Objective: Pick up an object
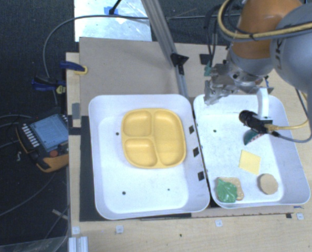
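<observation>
My gripper (212, 94) hangs over the far left corner of the right bin (219, 151), with nothing seen in it. Several small objects lie toward the near end of that bin: a flat yellow square (249, 161), a round tan biscuit (268, 184), and a green lump on a tan slice (228, 189). A green piece (250, 137) is partly hidden under a black fitting (252, 121) that hangs from the arm. All of them are well apart from the gripper, nearer the camera and to its right.
The left bin (108, 182) holds a yellow three-part plate (153, 138). A grey pole (164, 30) slants down to the bins' far edge. A yellow cable (290, 126) runs from the black fitting. Tools and a handset (43, 138) lie off the bench at left.
</observation>
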Robot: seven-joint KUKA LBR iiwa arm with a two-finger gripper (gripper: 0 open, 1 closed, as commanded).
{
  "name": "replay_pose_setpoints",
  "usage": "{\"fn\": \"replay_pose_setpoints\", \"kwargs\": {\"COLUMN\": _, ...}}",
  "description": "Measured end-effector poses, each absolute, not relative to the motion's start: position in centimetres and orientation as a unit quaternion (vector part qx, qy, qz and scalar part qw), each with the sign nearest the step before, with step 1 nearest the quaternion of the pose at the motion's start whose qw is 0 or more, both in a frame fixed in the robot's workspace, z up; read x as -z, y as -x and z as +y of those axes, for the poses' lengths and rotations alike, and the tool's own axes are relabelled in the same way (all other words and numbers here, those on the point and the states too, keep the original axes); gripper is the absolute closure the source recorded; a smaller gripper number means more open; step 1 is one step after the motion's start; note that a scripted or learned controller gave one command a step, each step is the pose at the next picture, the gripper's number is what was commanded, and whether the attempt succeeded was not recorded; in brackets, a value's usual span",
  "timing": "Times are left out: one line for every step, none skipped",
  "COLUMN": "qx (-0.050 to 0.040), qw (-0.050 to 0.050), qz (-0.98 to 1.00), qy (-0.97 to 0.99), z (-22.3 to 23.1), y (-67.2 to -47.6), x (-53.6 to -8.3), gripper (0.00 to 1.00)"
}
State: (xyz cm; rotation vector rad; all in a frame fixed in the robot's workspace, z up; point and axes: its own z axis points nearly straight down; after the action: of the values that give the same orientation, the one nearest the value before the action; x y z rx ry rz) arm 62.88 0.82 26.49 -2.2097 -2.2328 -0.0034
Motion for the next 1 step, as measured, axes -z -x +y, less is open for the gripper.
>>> {"fn": "replay_pose_setpoints", "kwargs": {"qx": 0.0008, "qw": 0.0, "qz": -0.71, "qy": 0.704, "z": 5.32, "y": -63.43, "x": -24.84, "gripper": 1.0}}
